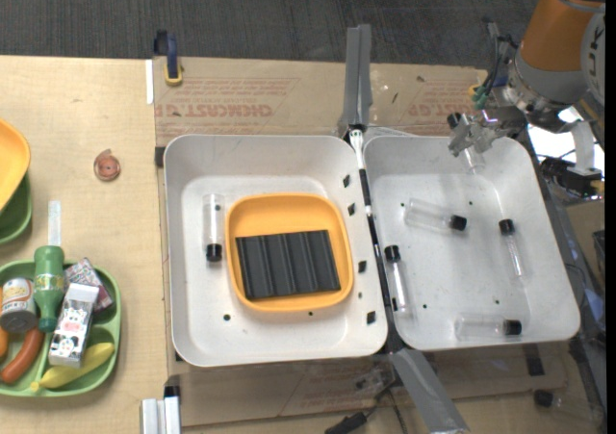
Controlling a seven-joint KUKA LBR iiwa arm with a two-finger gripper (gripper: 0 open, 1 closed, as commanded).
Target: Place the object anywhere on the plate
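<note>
In the camera view we see two white bins on the worktop. The left bin has a yellow plate in it, and a black ridged block lies flat on that plate. A clear tube with a black cap lies just beside the plate, on its left.

The arm comes in at the top right. Its jaws hang over the far corner of the right bin — they are too small and blurry here, so we cannot tell if they are spread or pressed together. We see nothing held in them.

We think the thing to move is one of the clear tubes in the right bin. The nearest tube lies toward us from the jaws and a bit to the left. Its long side runs left to right, with the black cap at the right end. The plate is farther left still — across the wall between the bins.
</note>
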